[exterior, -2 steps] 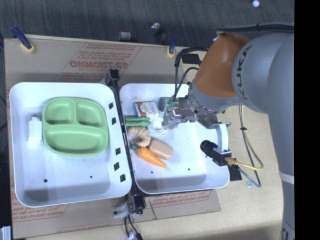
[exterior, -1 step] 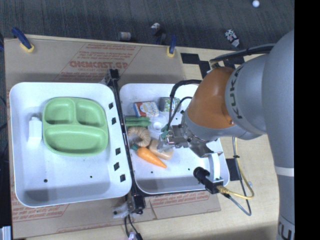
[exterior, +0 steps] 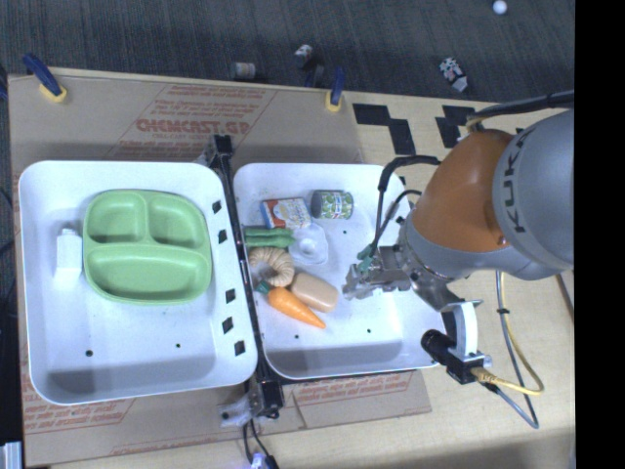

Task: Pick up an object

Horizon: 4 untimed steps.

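The right bin (exterior: 332, 360) holds a small pile on its left side: an orange carrot (exterior: 294, 306), a tan bread-like block (exterior: 314, 291), a croissant (exterior: 270, 263), a green vegetable (exterior: 268, 235), a small printed box (exterior: 285, 210), a green-labelled can (exterior: 332, 204) and a clear plastic cup (exterior: 311, 245). My gripper (exterior: 357, 283) hangs low over the right bin, just right of the tan block, with the grey and orange arm behind it. Nothing is visible between its fingers.
The left bin (exterior: 49, 360) carries a green divided tray (exterior: 148, 244) and a white piece (exterior: 66, 257) by its left wall. A black divider clip strip (exterior: 234, 262) runs between the bins. Cables (exterior: 513, 360) trail off the arm at the right.
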{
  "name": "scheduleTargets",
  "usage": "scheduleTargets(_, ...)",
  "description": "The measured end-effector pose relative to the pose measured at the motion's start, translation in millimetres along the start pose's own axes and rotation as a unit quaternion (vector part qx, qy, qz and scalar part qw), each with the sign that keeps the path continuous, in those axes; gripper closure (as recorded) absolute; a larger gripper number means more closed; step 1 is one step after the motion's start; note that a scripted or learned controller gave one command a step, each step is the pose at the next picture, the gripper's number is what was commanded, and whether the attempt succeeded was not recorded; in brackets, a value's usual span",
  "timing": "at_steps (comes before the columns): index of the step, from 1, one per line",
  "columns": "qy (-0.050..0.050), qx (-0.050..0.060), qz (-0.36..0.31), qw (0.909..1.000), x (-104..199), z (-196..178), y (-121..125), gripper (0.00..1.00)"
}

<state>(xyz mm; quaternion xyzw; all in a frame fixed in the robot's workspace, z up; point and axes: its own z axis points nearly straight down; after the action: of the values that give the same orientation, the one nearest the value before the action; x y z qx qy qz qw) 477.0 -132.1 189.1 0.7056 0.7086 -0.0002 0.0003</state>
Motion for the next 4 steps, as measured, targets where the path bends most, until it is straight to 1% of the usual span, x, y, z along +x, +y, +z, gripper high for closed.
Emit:
scheduleTargets(1, 0.0, 0.0, 0.0, 1.0, -69.4, -21.9, 15.0, 1.0)
scheduleTargets(2, 0.001, 0.002, -0.001, 1.0, -68.4, 97.1, -1.0, 1.0)
scheduleTargets(3, -0.002, -0.002, -0.001, 1.0, -80.0, -73.5, 0.7, 1.0)
scheduleTargets(4, 0.001, 0.001, -0.002, 1.0, -7.7, -20.3, -0.1, 1.0)
